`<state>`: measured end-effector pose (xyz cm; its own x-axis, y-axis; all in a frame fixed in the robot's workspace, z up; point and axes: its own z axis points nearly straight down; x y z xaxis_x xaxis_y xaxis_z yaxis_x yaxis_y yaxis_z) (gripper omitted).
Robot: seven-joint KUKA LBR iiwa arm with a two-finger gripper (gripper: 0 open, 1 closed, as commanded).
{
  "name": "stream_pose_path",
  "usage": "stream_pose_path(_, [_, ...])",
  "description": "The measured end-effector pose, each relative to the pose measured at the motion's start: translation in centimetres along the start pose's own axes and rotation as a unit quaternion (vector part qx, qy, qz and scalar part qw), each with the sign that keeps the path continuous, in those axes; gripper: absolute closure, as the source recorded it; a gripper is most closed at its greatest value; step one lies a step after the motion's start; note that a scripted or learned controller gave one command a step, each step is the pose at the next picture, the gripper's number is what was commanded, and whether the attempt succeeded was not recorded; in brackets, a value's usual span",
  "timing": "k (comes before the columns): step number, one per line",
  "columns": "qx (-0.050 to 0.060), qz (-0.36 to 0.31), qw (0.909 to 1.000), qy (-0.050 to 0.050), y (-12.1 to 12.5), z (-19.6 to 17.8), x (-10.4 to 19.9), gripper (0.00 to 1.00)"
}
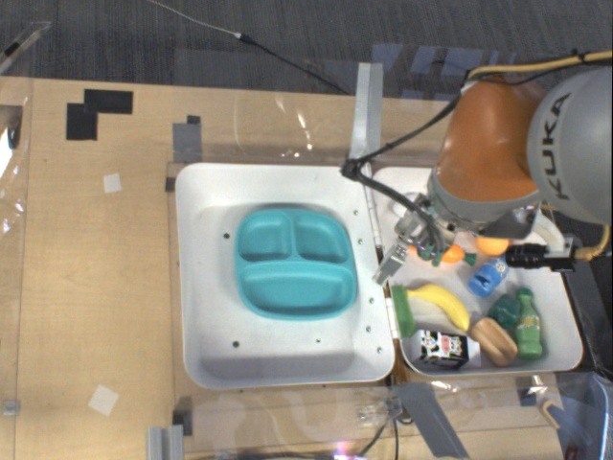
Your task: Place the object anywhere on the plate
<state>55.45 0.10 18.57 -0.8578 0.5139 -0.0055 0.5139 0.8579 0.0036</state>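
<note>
Hovering over the left edge of the right bin (565, 348), my gripper (407, 247) sits low beside the divider; whether it is parted or closed, I cannot tell. Nothing visibly sits in it, so I judge this the picking step. A banana (442, 303), a blue bottle (488, 278), a green bottle (525, 324) and other toys lie just right of me. The teal plate (292, 262) waits in the left bin (206, 353). Next I need a firm grasp, then a leftward carry. My arm reaches in from the right, its orange band (484, 147) above the wrist.

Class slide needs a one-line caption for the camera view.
KUKA arm over right bin of toy food; teal plate waits in left bin.
</note>
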Motion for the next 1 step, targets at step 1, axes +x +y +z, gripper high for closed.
stream_pose_path(1, [-0.003, -0.001, 1.0, -0.003, 0.29, -1.21, -0.14, 1.0])
